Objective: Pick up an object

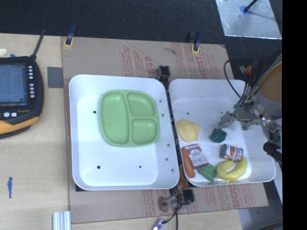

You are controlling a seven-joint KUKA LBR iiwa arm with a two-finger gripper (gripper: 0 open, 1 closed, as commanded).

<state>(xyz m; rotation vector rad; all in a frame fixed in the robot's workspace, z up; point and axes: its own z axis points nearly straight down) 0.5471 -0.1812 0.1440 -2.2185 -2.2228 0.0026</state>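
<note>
Your counter [33,166] is pale wood, with a brown cardboard sheet [139,61] laid over it and pinned at the far edge by two clamps. Beyond the far edge you see dark carpet and, top right, a shiny metal plate [249,13].

A teach pendant [17,97] with an orange rim lies on the counter at the left edge.

Left bin [81,171]: holds a green divided plate [128,117], lying flat toward the far side.

Right bin [201,92]: a yellow wedge-shaped item [187,129] lies near the dividing wall; a small dark green object [218,136] is near the middle; a red-and-white packet [194,155] lies beside an orange carrot [188,166]; a green vegetable [207,172] touches a banana [232,169]; a small can [231,152] lies on its side just above the banana.

The claw [225,122] reaches in from the right and sits just above the dark green object. Whether its tips are apart or together, you cannot tell; nothing is visibly clamped.
</note>
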